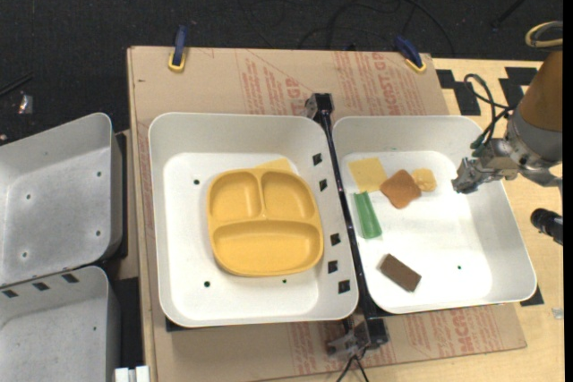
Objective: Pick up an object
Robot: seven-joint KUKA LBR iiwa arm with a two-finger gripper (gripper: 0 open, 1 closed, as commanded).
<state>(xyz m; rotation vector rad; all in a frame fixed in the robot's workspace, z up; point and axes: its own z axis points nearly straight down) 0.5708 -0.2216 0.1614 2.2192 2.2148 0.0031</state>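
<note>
From above, the gripper (pixel 467 177) hovers at the right bin's (pixel 501 268) right rim, over bare white floor; whether its fingers are apart cannot be told. Left of it lie an orange-brown block (pixel 400 189), a pale yellow slab (pixel 365 172), a green bar (pixel 367 215) and, nearer, a dark brown block (pixel 398 272). The left bin (pixel 170 219) holds a yellow divided tray (pixel 265 223).

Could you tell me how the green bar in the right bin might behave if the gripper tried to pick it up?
The green bar looks flat and straight, so probably stiff and unlikely to roll. It lies close to the right bin's left wall, which may crowd a finger. It appears small, likely light.
</note>
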